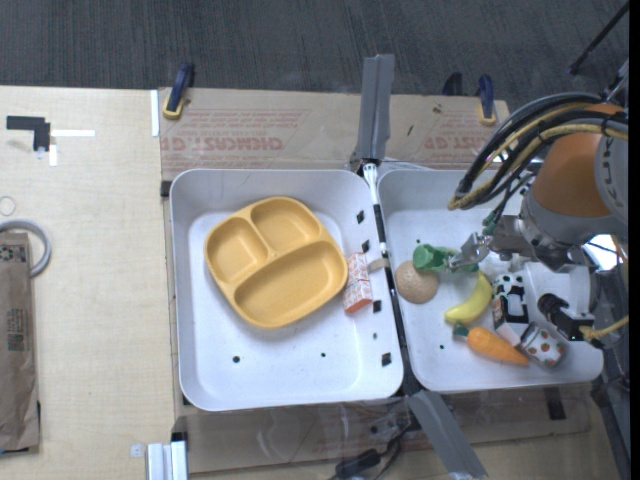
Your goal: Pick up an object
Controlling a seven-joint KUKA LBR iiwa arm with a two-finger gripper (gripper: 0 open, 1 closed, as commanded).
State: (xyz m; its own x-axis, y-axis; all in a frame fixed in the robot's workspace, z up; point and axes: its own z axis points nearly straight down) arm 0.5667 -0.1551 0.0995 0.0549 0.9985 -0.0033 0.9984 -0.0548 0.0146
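From the overhead camera I see the gripper (470,258) low in the right bin (430,363), its metal tip touching a glossy green object (430,258); I cannot tell how its jaws stand. A round tan ball (416,282), curved banana (472,301) and tapered carrot (496,345) lie nearby. A smooth three-compartment yellow plate (277,260) sits in the left bin (290,373).

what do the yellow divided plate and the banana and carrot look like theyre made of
The yellow divided plate looks like moulded plastic: one even colour, a smooth matte surface and rounded compartment ridges. The banana and carrot look like plastic toy food, judging by their flat, uniform colour and smooth skin, though rubber or foam cannot be ruled out.
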